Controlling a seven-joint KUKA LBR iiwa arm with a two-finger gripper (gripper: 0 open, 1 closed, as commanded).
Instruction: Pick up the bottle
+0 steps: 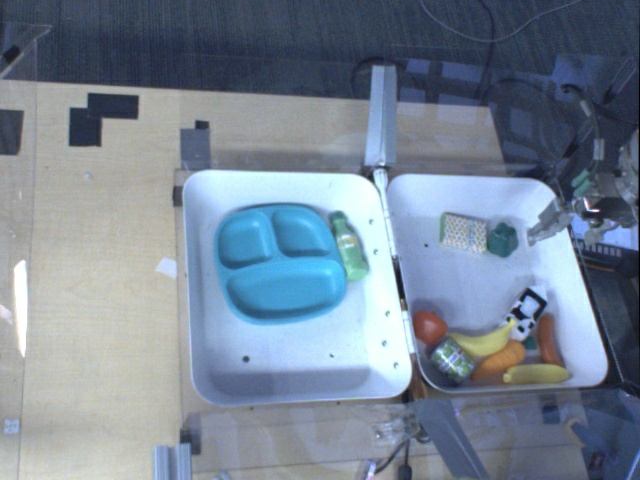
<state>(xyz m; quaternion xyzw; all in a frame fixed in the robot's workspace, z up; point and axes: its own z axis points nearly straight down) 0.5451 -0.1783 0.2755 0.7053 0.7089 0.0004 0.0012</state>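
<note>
The bottle point(349, 246) is small, pale green and see-through. It lies on its side in the left bin point(290, 373), against the right edge of a blue divided plate point(280, 263) and close to the bin's right wall. My gripper point(553, 221) hangs at the far right, over the upper right corner of the right bin point(590, 318). It is well away from the bottle and nothing shows in its grasp.
The right bin holds a patterned sponge point(463, 231), a green block point(501, 238), a tomato point(430, 326), a can point(452, 360), two bananas point(483, 341), a carrot point(500, 360), a sausage point(547, 340) and a black-and-white toy point(527, 308). A metal rail point(381, 118) stands behind the bins.
</note>
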